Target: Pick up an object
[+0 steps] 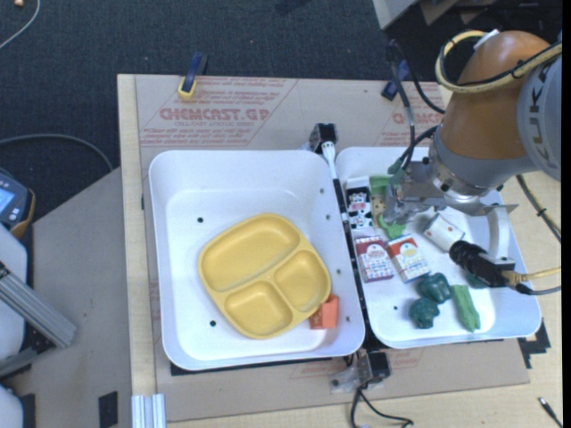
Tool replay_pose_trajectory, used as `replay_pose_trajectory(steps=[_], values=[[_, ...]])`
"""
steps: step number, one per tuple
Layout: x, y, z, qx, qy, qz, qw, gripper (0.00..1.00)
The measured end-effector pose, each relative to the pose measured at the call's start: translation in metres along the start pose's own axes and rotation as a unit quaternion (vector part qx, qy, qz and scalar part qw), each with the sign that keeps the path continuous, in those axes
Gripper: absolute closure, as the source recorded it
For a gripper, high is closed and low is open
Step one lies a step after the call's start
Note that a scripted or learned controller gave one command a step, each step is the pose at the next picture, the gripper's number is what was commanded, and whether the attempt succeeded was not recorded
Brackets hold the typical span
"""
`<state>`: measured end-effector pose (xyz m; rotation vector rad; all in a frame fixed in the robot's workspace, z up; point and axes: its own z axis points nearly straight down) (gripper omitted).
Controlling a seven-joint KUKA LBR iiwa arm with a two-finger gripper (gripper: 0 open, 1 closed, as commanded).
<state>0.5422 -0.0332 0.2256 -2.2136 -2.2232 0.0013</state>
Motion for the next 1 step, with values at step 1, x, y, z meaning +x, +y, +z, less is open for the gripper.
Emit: replay_pose_trajectory(steps=[1], values=[[0.0138,-0.0236,0.0063,0.001,0.000,0.002,1.0000,1.00]])
